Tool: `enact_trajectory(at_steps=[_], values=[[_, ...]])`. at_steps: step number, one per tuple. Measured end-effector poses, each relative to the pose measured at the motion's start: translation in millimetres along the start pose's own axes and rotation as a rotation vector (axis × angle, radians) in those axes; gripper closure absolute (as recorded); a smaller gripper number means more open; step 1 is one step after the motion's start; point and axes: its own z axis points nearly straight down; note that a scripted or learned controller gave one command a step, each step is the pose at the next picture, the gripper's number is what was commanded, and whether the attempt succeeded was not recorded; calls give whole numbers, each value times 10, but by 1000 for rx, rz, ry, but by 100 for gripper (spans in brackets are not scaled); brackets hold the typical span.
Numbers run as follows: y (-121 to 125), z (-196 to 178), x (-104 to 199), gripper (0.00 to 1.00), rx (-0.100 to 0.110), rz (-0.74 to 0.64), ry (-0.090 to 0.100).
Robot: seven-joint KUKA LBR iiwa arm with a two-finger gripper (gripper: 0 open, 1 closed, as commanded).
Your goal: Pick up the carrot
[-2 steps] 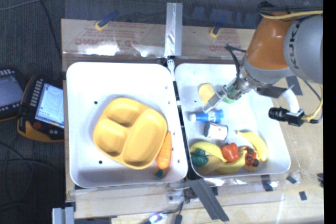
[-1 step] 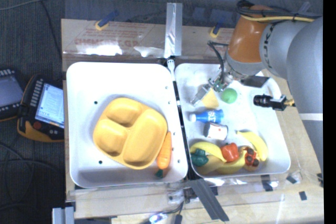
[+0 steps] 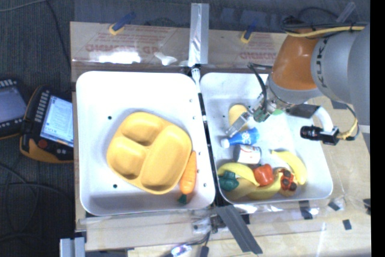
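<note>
In the camera view, the carrot (image 3: pixel 188 174) lies in the left bin (image 3: pixel 96 90), its side pressed against the right edge of the yellow divided plate (image 3: pixel 150 152) and its green top pointing toward the near wall. The tool (image 3: pixel 240 121) is over the right bin (image 3: pixel 310 189), well apart from the carrot, low among a clutter of items: a blue-and-white bottle (image 3: pixel 243 137), bananas (image 3: pixel 240 177), a red pepper (image 3: pixel 263 174) and other small things.

The main risk, as I judge it, is the squeeze on the carrot: plate on one side, bin wall close on the other, leaving little room for two fingers to straddle it. A descent slightly off could land on the plate rim and tip or shove it, or roll the carrot away. The tool could also snag the bottle as it lifts out of the clutter.

The arm reaches in from the right, its orange band above the wrist, the wrist angled down and leftward. Whether the tool is spread or closed cannot be told; nothing is visibly held.
</note>
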Motion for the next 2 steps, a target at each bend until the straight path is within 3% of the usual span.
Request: enact_trajectory(at_steps=[1,2], values=[[301,2,28,0,-1,-68,-3],[172,-3,163,0,-6,0,-2]])
